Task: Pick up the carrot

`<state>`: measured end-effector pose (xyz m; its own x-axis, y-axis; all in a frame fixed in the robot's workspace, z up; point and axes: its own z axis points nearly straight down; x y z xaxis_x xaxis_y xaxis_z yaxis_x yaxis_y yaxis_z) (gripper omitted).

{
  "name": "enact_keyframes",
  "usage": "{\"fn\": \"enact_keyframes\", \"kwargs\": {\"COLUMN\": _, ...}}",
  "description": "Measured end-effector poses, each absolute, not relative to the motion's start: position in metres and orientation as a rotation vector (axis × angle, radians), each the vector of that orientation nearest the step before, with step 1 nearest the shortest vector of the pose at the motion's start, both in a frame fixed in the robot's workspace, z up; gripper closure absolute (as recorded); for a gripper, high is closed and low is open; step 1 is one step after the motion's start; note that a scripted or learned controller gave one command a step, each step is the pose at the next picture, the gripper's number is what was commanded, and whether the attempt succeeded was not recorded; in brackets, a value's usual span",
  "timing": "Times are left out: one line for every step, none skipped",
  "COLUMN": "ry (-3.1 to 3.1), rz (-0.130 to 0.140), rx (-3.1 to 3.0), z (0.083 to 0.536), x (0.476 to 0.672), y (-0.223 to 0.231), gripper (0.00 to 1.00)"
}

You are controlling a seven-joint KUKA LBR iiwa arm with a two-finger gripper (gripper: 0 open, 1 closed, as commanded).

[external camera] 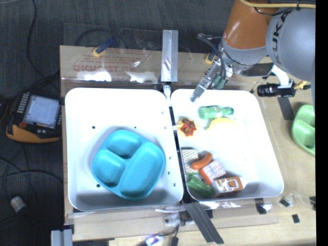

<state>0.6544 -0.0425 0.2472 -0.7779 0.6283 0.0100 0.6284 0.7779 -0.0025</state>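
Arm point(277, 24) cut off by top & right edges. Green object point(305, 127) on counter point(294, 163) cropped at right. Food pile point(210, 176) overlaps; carrot can't be told apart.

Left bin point(77, 137) holds a blue tray point(128, 162), tilted, three compartments. Right bin point(261, 147): green bottle point(215, 111) lying flat up top, a yellow piece point(221, 122) just below it. Red-and-yellow item point(186, 127) sits by the divider. Low down, a cluster: sausage point(200, 161), small carton point(228, 184), something green point(200, 186). Handheld screen point(38, 113) off left, green object point(305, 124) far right.
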Motion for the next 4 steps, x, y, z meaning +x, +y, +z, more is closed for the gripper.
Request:
{"fn": "enact_keyframes", "kwargs": {"ry": -2.948, "rz": -0.003, "rx": -1.040, "z": 0.253, "x": 0.655, "y": -0.041, "gripper": 1.00}}
{"fn": "enact_keyframes", "kwargs": {"ry": -3.013, "rz": 0.005, "rx": -0.879, "z": 0.261, "x": 0.657, "y": 0.018, "gripper": 1.00}}
{"fn": "enact_keyframes", "kwargs": {"ry": -3.077, "rz": 0.004, "rx": -0.614, "z": 0.261, "x": 0.643, "y": 0.036, "gripper": 1.00}}
{"fn": "enact_keyframes", "kwargs": {"ry": -3.136, "rz": 0.000, "rx": -0.086, "z": 0.221, "x": 0.631, "y": 0.041, "gripper": 1.00}}
